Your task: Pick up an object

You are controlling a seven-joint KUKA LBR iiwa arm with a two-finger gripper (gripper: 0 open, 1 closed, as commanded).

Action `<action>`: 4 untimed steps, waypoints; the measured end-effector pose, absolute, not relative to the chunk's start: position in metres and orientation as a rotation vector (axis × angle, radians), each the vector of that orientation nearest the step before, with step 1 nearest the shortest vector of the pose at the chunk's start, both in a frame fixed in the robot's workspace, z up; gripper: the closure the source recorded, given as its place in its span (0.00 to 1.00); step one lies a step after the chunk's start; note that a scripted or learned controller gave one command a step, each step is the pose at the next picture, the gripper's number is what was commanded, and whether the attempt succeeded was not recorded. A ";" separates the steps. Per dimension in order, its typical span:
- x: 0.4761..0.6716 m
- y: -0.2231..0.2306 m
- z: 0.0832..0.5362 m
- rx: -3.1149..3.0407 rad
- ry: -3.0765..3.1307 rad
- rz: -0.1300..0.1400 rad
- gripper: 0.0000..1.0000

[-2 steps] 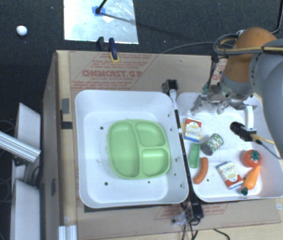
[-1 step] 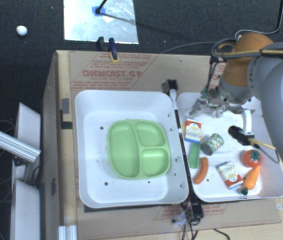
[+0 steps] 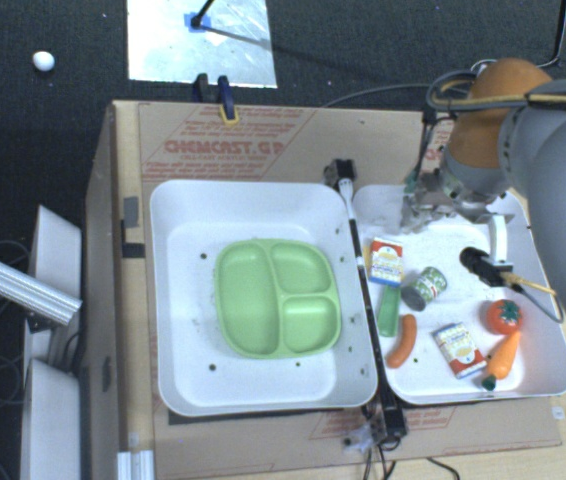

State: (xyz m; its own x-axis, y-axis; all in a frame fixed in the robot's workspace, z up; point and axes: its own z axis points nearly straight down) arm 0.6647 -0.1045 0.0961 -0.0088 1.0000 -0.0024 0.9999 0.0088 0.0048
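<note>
My gripper (image 3: 425, 211) hangs over the far left corner of the right bin (image 3: 553, 373), below the arm's orange band. Nothing shows under it but bare bin floor. Nearest to it, a little toward the front, stands a small orange and white carton (image 3: 385, 262). Beside that lies a tin can (image 3: 425, 287) on its side. Further forward are a green cucumber (image 3: 388, 312), an orange sausage (image 3: 401, 340), a small red and white box (image 3: 457, 349), a red tomato (image 3: 503, 316) and a carrot (image 3: 502, 355).
The left bin (image 3: 178, 228) holds a green divided plate (image 3: 277, 297). A black divider rail (image 3: 360, 278) runs between the two bins. Cardboard (image 3: 233, 143) lies behind the bins, with a blue clamp (image 3: 225, 96) on its far edge.
</note>
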 end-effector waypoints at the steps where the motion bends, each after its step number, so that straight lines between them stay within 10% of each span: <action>1: 0.665 -0.104 0.096 2.207 2.228 0.002 0.00; 2: 0.642 -0.114 0.084 2.219 2.222 0.000 0.00; 4: 0.669 -0.089 0.085 2.217 2.222 0.003 0.00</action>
